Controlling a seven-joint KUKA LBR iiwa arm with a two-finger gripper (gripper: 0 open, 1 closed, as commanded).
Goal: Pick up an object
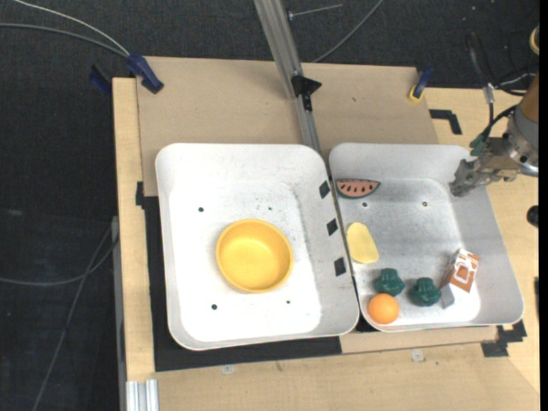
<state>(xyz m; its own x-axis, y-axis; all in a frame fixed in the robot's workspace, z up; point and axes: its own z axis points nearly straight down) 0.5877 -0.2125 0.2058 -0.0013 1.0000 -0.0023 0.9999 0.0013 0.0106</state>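
White right bin (479, 229): end effector (469, 176) over far-right rim, grip state unclear; orange ball (384, 308) at near edge.

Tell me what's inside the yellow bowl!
Nothing that I can see. The yellow bowl sits alone in the left bin, and its inside shows plain yellow. The bit of bin floor under the bowl is covered, so that part stays hidden.

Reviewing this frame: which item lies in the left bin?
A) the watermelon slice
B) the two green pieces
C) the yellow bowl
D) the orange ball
C. The yellow bowl sits in the left bin, while the watermelon slice, orange ball and two green pieces all lie in the right bin.
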